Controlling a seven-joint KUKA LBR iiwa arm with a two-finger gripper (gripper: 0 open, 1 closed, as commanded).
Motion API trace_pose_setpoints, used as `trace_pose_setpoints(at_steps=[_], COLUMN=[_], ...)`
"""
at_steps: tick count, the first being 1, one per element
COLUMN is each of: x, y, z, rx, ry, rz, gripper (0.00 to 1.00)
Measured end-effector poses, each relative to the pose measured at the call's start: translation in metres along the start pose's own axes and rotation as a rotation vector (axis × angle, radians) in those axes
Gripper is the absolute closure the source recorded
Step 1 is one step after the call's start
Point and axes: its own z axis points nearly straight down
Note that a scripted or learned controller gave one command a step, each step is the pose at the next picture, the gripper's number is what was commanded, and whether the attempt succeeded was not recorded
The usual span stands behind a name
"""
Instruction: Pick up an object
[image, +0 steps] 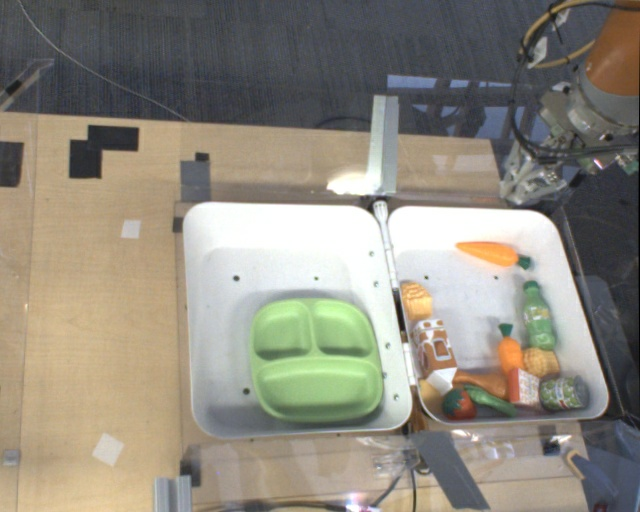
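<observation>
Two shallow white bins sit side by side on my wooden bench. From above, my claw (530, 178) hangs past the right bin's (560, 235) far corner, well apart from everything. Toy food lies inside: a carrot (488, 253) near the back, a green bottle (537, 315) beside the right wall. A green tray (315, 358) rests in the left bin (215, 250).

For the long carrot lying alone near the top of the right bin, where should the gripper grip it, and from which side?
Probably from straight above, at the carrot's thick orange middle, with the fingers closing across its narrow width. It lies flat and roughly left to right, green end to the right, with bare bin floor on both long sides. The gripper sits beyond the bin's top right corner.
</observation>
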Motion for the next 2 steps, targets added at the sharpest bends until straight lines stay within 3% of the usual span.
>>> trace_pose_setpoints(at_steps=[2], x=[-0.006], y=[-0.002], z=[-0.029], rx=[0.013], ry=[-0.023], rz=[0.004], gripper=[1.00])
